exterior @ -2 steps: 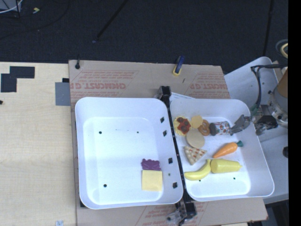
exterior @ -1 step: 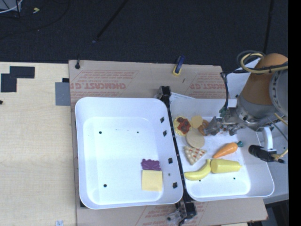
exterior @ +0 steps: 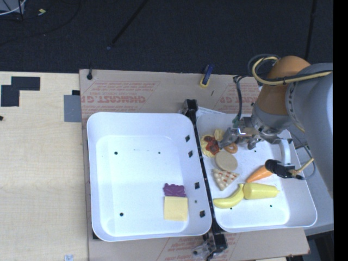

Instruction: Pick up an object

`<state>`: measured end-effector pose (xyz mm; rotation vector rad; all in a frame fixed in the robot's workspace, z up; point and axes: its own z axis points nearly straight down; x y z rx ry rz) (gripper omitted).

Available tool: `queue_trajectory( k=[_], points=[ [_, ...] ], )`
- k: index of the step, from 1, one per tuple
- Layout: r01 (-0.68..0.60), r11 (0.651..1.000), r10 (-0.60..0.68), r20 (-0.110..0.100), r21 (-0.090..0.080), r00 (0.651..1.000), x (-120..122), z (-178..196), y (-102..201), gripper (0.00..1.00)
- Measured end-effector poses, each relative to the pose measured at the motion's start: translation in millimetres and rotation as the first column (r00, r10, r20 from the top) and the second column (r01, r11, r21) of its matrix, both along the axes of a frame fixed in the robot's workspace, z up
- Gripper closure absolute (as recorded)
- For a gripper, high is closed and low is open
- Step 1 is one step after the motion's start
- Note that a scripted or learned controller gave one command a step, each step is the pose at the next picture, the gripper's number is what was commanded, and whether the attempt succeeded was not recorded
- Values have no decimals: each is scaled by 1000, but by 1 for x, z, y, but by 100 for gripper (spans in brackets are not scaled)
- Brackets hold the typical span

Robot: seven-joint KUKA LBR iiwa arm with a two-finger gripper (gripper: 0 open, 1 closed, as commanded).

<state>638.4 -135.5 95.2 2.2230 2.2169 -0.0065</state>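
While the gripper point(exterior: 235, 135) hovers, banana point(exterior: 228, 199) touches yellow pepper point(exterior: 261, 191)

Pretty evenly lit from above, nothing harsh. The white bins point(exterior: 141, 173) are blown out a bit, so their inner walls look flat. Only soft, short shadows are cast under the small items. The dark background point(exterior: 163, 26) is underexposed, and fine detail is smeared throughout.

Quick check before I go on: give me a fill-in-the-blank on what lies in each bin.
1. The yellow square lies in the ___ bin.
2. Just above the yellow square sits a small ___ object.
3. The banana lies in the ___ bin.
4. The gripper hangs over the ___ bin.

Missing words: left; purple; right; right
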Motion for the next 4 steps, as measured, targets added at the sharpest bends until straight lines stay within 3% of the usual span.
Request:
queue_trajectory(
  k=[1,2,3,4],
  points=[
    [-4,1000,4,-2,3,1000,1,9,2,100],
    [-1,1000,1,-6,6,1000,-47,-1,-11,100],
    [-2,1000,2,-2,5,1000,-45,-1,-11,0],
    [-8,1000,8,1,6,1000,7,-8,39,0]
  ],
)
